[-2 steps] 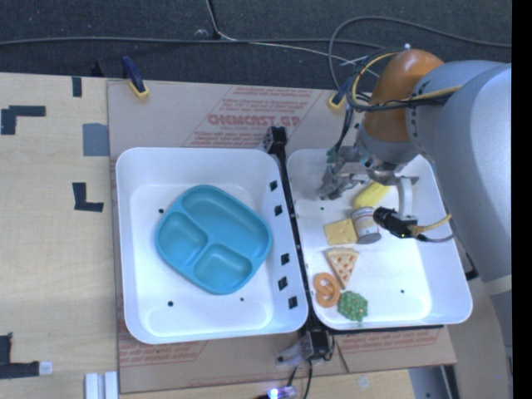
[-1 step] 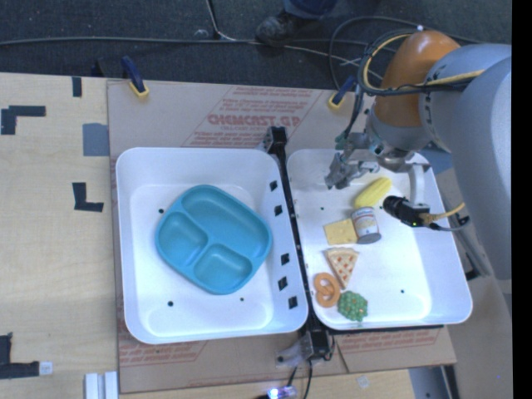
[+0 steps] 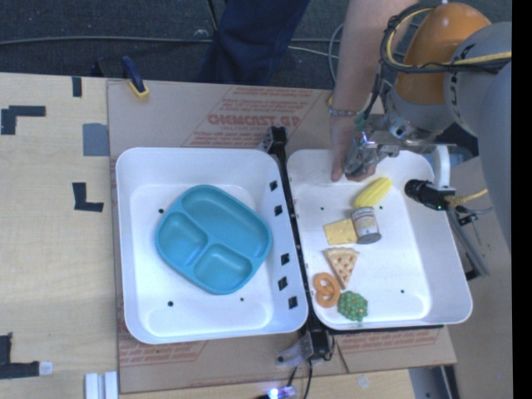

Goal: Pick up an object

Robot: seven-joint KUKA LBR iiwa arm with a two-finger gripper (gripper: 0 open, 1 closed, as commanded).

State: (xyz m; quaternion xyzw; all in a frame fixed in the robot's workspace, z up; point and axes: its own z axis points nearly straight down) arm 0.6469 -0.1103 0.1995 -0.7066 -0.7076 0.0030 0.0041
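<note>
My gripper (image 3: 362, 163) hangs over the far edge of the right bin (image 3: 432, 293), just above the yellow corn cob (image 3: 371, 192). A person's hand (image 3: 345, 152) reaches in right beside it and partly covers it. Below the corn lie a small tin can (image 3: 365, 225), a yellow cheese wedge (image 3: 339, 232), a pizza slice (image 3: 342, 265), a pretzel (image 3: 325, 289) and a green broccoli (image 3: 352, 306). Nothing shows between the fingers.
A blue divided plate (image 3: 214, 238) lies in the left bin (image 3: 137, 306). A person's arm (image 3: 366, 48) comes down from the top of the view toward the right bin's far edge. Cardboard (image 3: 241, 115) lies under both bins.
</note>
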